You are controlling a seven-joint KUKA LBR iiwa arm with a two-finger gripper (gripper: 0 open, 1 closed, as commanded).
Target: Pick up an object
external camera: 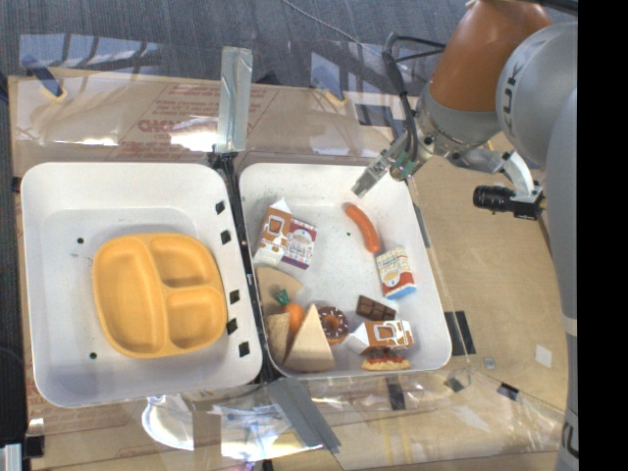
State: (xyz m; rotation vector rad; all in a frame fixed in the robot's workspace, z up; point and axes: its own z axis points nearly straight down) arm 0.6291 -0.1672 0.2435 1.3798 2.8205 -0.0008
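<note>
A: Sausage [362, 227], orange-red, lies loose in the right bin [425, 263], just below and slightly left of the jaws [374, 179]. Not touching them.

B: Jaws state?

A: Cannot tell whether apart or together, too small and foreshortened. Nothing visible between them. They sit over the bin's upper right part, near the back rim.

B: What else is near?

A: Below-left of the jaws: a small carton [286, 238]. Straight below, past the sausage: a white pouch [394, 270]. Further down, a chocolate piece [376, 309], a doughnut [333, 322], a cheese wedge [307, 341], all crowded at the front wall.

B: Other bin?

A: Far left of the jaws, the left bin [49, 204] holds a yellow divided tray [157, 292], flat. Both bins rest on the surface [491, 273].
</note>
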